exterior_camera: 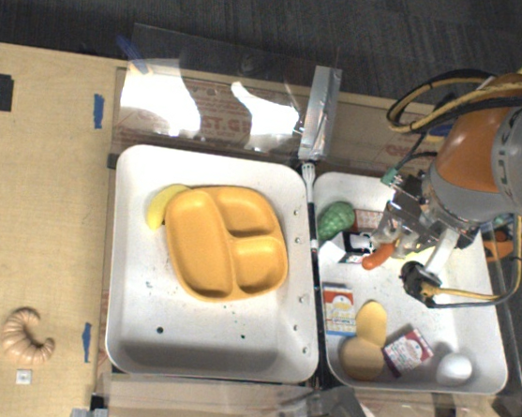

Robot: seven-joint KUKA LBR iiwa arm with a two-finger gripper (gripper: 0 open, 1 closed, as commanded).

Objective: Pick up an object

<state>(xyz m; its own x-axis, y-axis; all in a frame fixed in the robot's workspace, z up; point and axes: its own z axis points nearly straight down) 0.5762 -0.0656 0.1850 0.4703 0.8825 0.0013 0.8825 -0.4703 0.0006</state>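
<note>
Lying nearest on the bench (33, 222), outside the bins, is one curled tan toy (28, 335). Along the near end of the right bin (496, 369) sit one white ball (455, 369), one maroon packet (407, 350) and two rounded pieces touching each other, a tan one (362, 360) with a yellow one (372, 320) just behind it. One red-and-white carton (336, 308) stands beside them against the bin's left wall.

The left bin (134, 319) holds one orange divided tray (226, 241), with a single yellow piece (158, 205) showing from under its far left edge.

Farther back in the right bin lies one small orange carrot-shaped piece (378, 257). Its long axis runs on a diagonal, the near end pointing toward the bins' shared wall and the far end pointing up toward the gripper (399, 237), which hangs directly over that end. Whether the gripper is open, closed or gripping the piece cannot be told; the wrist hardware hides the meeting point.

Beyond the carrot piece, near the far left corner, are one green lump (335, 219) and one small printed card (366, 220) just beside it.
</note>
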